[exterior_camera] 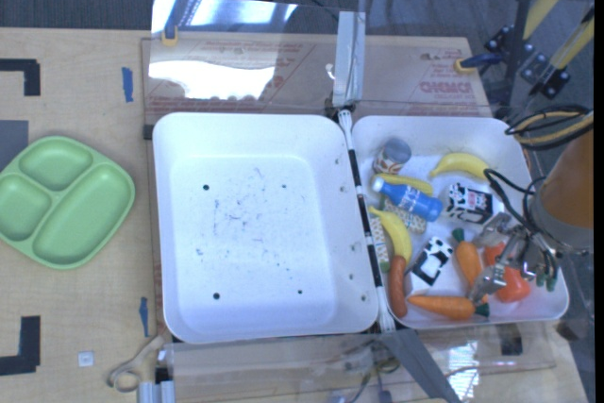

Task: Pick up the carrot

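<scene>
A pale wooden bench (pixel 75 316) on dark carpet carries two shallow white plastic bins side by side, with a green three-compartment plate (pixel 61 198) lying well to the left of them. The left white bin (pixel 255 212) has only faint scuff marks on its floor. The right white bin (pixel 547 302) is crowded: a long orange carrot (pixel 441 305) lies along its near wall, pointing left to right, with a dark red sausage-shaped piece (pixel 397 286) just beside its left end and a black-and-white patterned block (pixel 433 259) just above it. A second, shorter orange vegetable (pixel 468 263) stands near the carrot's right end, and a red round item (pixel 514 286) sits beside that. Further back are a blue bottle (pixel 412 199) and two yellow bananas (pixel 461 167).

The metal two-finger gripper (pixel 497 277) is low in the bin's near right corner, among cables, close to the carrot's right end and the red item. Whether its fingers are apart or together I cannot tell; nothing is plainly between them.

The risk, as I judge it, is clutter: the claw is nearer the short orange piece and the red item than the carrot's middle, so it could close on the wrong thing, or catch only the carrot's tip and let it swing or slip against the bin wall.
</scene>
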`<state>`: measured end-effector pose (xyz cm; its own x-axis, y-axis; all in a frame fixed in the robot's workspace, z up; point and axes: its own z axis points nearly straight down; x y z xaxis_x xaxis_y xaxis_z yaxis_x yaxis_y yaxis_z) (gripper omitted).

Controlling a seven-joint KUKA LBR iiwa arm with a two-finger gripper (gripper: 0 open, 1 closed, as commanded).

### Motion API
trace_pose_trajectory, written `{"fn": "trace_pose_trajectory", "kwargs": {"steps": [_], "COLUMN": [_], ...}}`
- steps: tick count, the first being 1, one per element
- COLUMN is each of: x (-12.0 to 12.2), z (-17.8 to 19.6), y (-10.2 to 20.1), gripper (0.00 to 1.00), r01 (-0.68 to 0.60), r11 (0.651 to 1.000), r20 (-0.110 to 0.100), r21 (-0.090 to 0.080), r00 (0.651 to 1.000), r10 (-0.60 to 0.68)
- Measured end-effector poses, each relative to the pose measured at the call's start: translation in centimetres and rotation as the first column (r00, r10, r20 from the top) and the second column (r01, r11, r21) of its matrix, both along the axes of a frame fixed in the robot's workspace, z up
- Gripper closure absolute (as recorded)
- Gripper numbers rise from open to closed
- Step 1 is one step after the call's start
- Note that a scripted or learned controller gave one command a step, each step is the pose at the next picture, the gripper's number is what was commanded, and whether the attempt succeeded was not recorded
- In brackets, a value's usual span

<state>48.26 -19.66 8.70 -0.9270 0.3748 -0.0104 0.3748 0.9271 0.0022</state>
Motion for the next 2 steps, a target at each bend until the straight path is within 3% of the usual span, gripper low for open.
{"fn": "trace_pose_trajectory", "kwargs": {"steps": [1,2], "x": [-0.2,-0.2], "z": [3.0,3.4], "y": [8.6,1.5], "gripper": [0.0,0.0], "r01": [-0.095,-0.29], "r11": [0.995,0.957], "r20": [-0.005,-0.004], "r21": [0.002,0.0], "r00": [0.995,0.957], "r10": [0.095,0.29]}}
